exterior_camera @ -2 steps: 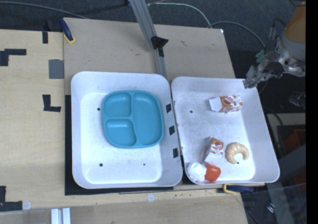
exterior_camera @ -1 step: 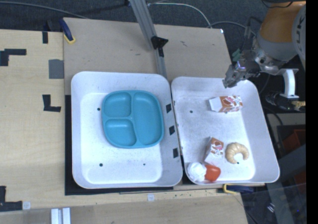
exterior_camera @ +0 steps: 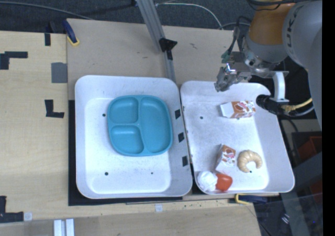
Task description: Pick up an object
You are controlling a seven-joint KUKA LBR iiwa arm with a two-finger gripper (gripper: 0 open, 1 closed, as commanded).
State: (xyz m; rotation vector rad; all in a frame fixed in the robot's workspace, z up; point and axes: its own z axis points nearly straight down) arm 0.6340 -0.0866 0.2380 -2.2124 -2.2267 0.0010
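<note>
Hovering tool (exterior_camera: 226, 79), grip state impossible to tell, above right bin's back rim (exterior_camera: 209, 84); risks clipping it, missing small white-and-orange carton (exterior_camera: 238, 109).

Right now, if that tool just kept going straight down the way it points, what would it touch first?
Probably the right bin's bare white floor near its far edge. The tool hangs there, left of the small carton, though depth is hard to judge.

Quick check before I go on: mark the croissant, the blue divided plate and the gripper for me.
croissant (exterior_camera: 249, 160), camera view, middle of its curved body.
blue divided plate (exterior_camera: 140, 125), camera view, on the ridges where its compartments meet.
gripper (exterior_camera: 225, 81), camera view, at its fingertips above the right bin's far edge.
</note>
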